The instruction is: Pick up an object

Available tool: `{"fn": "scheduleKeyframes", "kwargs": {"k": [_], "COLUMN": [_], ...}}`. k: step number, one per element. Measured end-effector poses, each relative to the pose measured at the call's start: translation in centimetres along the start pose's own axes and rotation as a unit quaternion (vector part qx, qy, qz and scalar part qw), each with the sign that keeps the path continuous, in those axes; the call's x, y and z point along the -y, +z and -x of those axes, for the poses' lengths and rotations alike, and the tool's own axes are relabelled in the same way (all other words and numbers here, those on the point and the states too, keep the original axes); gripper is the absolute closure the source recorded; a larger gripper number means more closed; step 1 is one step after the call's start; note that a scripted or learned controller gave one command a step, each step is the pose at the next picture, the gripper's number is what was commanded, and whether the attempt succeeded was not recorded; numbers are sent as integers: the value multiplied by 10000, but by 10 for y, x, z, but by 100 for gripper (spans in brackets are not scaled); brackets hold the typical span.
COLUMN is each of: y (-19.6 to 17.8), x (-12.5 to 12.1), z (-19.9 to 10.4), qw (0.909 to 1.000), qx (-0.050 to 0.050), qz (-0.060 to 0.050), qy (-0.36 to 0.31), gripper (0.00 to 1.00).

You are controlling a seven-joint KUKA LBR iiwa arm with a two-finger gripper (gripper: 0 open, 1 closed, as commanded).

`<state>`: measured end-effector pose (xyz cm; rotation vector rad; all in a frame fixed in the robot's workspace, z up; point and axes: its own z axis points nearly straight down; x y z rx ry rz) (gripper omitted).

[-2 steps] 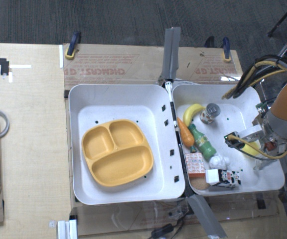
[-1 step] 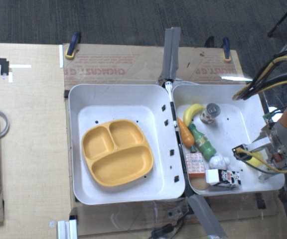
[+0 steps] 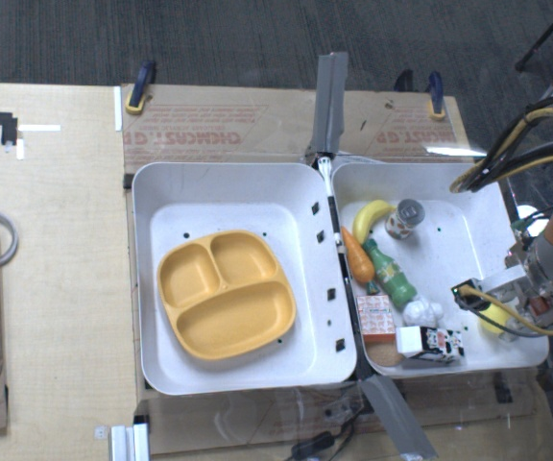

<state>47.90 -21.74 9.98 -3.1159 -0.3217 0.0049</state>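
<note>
Objects lie in the right bin (image 3: 449,248): a banana (image 3: 372,217) and a small can (image 3: 408,216) at the far side, a carrot (image 3: 357,255) and a green bottle (image 3: 392,275) near its left wall, and a black-and-white carton (image 3: 428,342) at the near side. The gripper (image 3: 521,301) hangs low at this bin's right side; whether it is open or closed, I cannot tell. The left bin (image 3: 161,200) holds a yellow divided plate (image 3: 227,294).

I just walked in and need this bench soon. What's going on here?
A robot arm reaches in from the right, its claw at the right bin's right side, with no object visibly held. That bin holds a banana, carrot, green bottle and small boxes. The left bin holds a yellow divided plate.
</note>
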Motion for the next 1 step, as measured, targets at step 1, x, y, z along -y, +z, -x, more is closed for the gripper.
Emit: {"fn": "scheduleKeyframes", "kwargs": {"k": [1], "y": [8], "x": [-4], "z": [-65], "qw": [9998], "qx": [5], "qz": [42], "qy": [-178], "gripper": [100]}}
